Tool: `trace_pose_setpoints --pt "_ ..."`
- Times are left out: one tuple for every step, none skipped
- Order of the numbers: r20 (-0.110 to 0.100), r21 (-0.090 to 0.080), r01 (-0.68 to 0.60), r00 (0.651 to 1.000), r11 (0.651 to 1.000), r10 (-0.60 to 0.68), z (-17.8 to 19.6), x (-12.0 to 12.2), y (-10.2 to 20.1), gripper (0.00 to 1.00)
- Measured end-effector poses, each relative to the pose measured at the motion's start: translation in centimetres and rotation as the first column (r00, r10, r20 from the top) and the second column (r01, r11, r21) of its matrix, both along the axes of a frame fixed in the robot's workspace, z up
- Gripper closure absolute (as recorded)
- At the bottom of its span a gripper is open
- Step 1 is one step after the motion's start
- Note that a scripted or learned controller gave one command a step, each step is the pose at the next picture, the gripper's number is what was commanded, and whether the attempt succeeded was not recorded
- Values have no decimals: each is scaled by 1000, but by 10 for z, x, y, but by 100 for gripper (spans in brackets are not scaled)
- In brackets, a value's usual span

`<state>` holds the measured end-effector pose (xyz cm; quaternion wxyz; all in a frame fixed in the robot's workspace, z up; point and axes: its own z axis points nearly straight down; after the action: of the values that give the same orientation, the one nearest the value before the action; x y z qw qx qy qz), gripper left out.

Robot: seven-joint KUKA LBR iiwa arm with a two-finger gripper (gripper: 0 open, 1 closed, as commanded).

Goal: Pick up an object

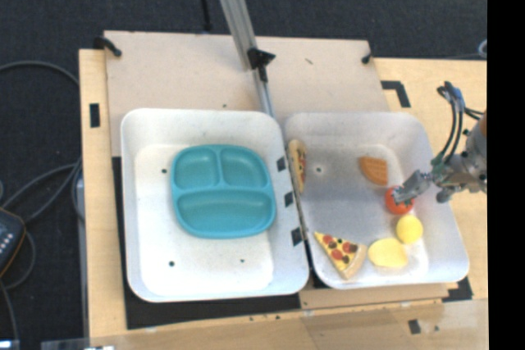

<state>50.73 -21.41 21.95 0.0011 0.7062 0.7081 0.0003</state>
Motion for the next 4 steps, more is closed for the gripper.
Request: trace_pose_setpoints --pt "0 0 1 1000 1000 -1 0 0 0 0" --pt "-5 1 2 1000 1000 -2 -42 -1 -3 0" --pt "-6 2 3 1000 1000 -3 -98 -9 4 0" --pt "-2 0 5 1000 1000 -5 -120 -9 3 0"
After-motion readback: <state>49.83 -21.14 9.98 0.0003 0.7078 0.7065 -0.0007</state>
